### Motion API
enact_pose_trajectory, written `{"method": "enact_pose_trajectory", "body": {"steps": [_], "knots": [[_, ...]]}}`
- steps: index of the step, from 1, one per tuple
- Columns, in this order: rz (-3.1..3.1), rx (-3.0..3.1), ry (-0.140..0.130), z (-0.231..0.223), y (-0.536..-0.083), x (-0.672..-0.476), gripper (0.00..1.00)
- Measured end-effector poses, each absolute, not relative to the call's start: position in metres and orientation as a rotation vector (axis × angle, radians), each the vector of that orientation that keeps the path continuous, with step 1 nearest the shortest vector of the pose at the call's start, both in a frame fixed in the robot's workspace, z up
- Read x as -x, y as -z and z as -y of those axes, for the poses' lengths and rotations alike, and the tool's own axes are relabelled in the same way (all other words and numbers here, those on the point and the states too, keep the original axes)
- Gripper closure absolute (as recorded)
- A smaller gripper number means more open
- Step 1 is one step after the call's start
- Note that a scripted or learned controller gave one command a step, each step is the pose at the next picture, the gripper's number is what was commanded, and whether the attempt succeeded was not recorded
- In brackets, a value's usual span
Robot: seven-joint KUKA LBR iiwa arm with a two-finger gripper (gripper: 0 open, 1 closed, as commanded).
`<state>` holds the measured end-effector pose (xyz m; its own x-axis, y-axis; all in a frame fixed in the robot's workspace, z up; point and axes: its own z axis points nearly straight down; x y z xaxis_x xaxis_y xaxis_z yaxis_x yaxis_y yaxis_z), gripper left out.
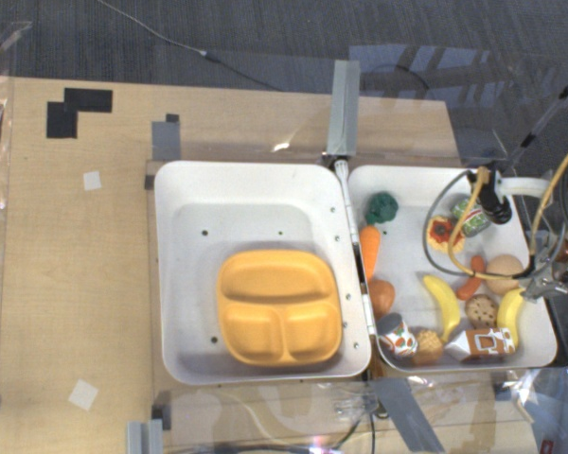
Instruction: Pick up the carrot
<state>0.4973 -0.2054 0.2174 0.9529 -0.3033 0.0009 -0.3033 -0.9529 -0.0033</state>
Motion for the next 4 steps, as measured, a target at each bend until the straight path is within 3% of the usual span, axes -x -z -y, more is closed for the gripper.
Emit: {"method": "enact_pose_trajectory", "body": {"steps": [1,2,3,4], "knots": [[-0.554,3.087,-0.007,0.179,-0.146,-0.511,1.00],[-0.847,3.021,0.005,0.151,-0.196,-0.545,1.00],[-0.314,3.125,0.014,0.206,-0.245,-0.565,1.00],[-0.315,3.121,-0.004,0.205,-0.165,-0.506,1.00]]}}
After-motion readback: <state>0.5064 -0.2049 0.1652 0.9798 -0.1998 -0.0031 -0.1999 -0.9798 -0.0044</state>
